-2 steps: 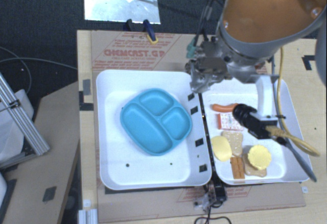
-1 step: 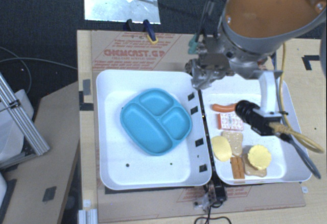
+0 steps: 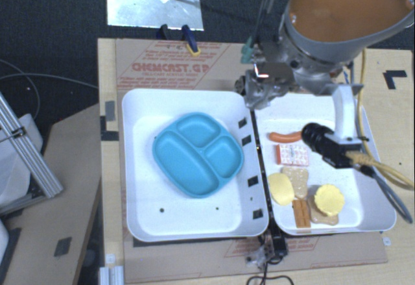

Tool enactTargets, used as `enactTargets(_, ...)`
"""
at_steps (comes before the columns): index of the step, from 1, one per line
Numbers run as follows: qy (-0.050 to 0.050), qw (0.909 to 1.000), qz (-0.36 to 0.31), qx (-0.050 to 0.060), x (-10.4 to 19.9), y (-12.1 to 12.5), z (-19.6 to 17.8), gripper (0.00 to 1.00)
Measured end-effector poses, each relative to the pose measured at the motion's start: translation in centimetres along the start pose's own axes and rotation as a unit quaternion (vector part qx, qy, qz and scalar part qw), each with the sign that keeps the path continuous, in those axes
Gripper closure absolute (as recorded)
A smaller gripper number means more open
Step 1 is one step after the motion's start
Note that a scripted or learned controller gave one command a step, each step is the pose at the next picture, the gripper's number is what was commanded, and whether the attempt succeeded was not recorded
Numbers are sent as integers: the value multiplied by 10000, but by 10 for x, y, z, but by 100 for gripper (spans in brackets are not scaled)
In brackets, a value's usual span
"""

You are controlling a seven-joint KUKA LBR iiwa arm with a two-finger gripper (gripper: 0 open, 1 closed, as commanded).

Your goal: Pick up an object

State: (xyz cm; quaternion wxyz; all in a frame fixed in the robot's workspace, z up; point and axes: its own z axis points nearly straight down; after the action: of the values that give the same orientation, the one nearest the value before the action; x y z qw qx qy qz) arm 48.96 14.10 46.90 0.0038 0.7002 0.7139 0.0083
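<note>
Small food toys lie in the right bin (image 3: 376, 212): an orange sausage (image 3: 285, 136), a pink-and-white square packet (image 3: 295, 155), a yellow round piece (image 3: 281, 189), a beige slice (image 3: 299, 178), a brown stick (image 3: 301, 213) and a yellow disc on a tan slice (image 3: 329, 200). My gripper (image 3: 258, 91) hangs over the far left corner of the right bin, beside the divider between the bins and above and left of the sausage. Nothing shows in its grasp. The big grey and orange wrist hides the bin's far side.
A blue divided plate (image 3: 198, 154) lies in the left bin (image 3: 139, 212). A black and white fitting (image 3: 329, 142) with a yellow cable reaches over the right bin just right of the sausage and packet. Clamps sit at the bench's far edge.
</note>
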Motion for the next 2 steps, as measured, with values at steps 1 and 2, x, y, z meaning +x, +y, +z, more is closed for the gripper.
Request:
enactTargets(1,-44,9999,59,139,53,-6,120,100)
enactTargets(2,-32,9999,107,74,18,-4,110,100)
